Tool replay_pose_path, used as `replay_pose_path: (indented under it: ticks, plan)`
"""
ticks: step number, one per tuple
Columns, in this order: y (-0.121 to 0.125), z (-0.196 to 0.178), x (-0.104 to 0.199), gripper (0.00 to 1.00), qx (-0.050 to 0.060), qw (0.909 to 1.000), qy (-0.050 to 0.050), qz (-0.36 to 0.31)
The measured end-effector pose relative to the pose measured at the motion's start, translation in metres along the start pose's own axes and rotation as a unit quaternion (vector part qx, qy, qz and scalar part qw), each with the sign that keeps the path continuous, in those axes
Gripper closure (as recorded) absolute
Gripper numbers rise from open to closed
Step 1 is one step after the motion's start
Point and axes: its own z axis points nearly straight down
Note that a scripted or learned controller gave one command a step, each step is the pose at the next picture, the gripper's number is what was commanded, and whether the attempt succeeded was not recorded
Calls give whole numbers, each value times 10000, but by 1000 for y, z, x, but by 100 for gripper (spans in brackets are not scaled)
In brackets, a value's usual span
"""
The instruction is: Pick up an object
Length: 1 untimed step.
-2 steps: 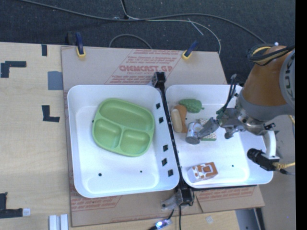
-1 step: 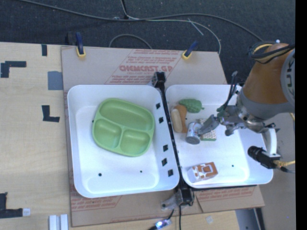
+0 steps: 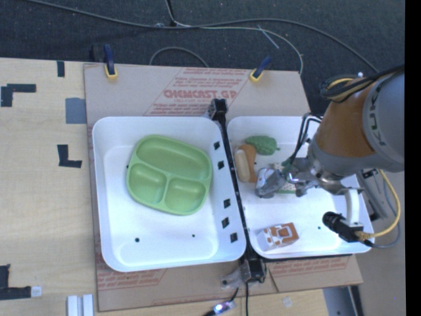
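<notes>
- Camera view, slanted look down on two white bins side by side on a cardboard sheet
- Left bin (image 3: 108,176): green divided tray (image 3: 168,174) lying flat near its centre, three compartments showing, nothing in them that I can make out
- Right bin (image 3: 309,236): three loose things; green leafy piece (image 3: 262,144) at about 11 o'clock of the bin; orange-tan oblong piece (image 3: 246,162) just beside it toward 9 o'clock, close to the divider; small white-and-orange packet (image 3: 278,235) at about 7 o'clock, well apart from the other two
- Arm (image 3: 352,133) reaches in from 3 o'clock, orange band above the wrist, body over the right half of the right bin
- Gripper (image 3: 266,184) low over the bin centre, metallic tip pointing toward 9 o'clock, just beside the oblong piece's lower end
- Pincer state: cannot tell; tip is a blurred grey mass, gap not readable, nothing clearly held between it
- Touching the oblong piece or only near it: cannot tell
- Progress, as a judgement: approach looks done, tool is down among the objects; grasp not confirmed, lift not yet made
- Left to do: close on one item, likeliest the oblong piece or the leafy one, then raise it clear of the bin floor
- Risk: nearness to the divider wall may crowd the grip
</notes>
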Motion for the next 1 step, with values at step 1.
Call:
replay_pose_path:
  ticks: [1]
  plan:
    - [-9,47,0,0,7,10000,0,3]
